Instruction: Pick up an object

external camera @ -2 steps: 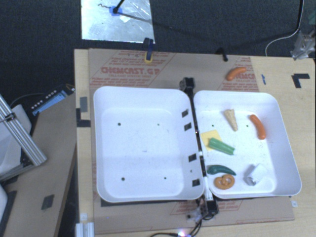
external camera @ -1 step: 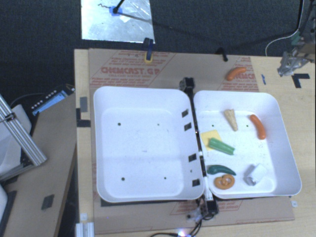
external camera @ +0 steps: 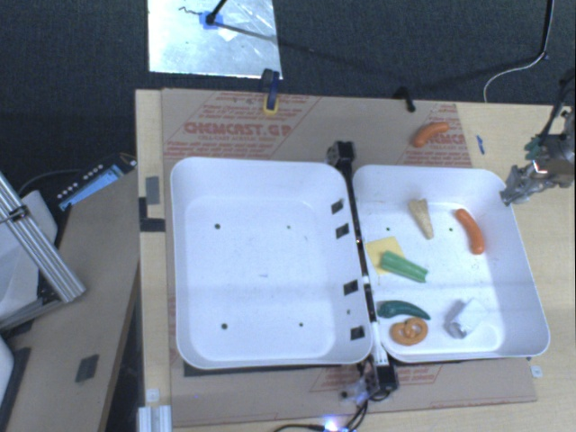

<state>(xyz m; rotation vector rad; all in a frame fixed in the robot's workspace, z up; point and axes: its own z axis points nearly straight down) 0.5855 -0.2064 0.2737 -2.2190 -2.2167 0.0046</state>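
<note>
Nothing is picked up yet, as far as I can judge: my metal two-finger gripper point(external camera: 525, 185) hangs at the far right edge of the right shallow white plastic bin point(external camera: 522, 268), just over its rim, and I see no object in it; whether it is wide or narrow I cannot tell at this size. Everything I could take lies in that bin: an orange sausage-shaped toy point(external camera: 470, 230) nearest me, a pale tan wedge point(external camera: 421, 218) near it, a flat yellow square point(external camera: 382, 249) with a green bean-like pod point(external camera: 402, 266) lying on it, a dark green curved pepper point(external camera: 403, 310), a small brown pretzel point(external camera: 409, 332) just below it, and a grey metal piece point(external camera: 457, 319). A second orange sausage point(external camera: 430, 133) sits outside on the cardboard. The left white bin point(external camera: 261, 259) holds none. The whole reach, descent, close and lift remain.
</note>
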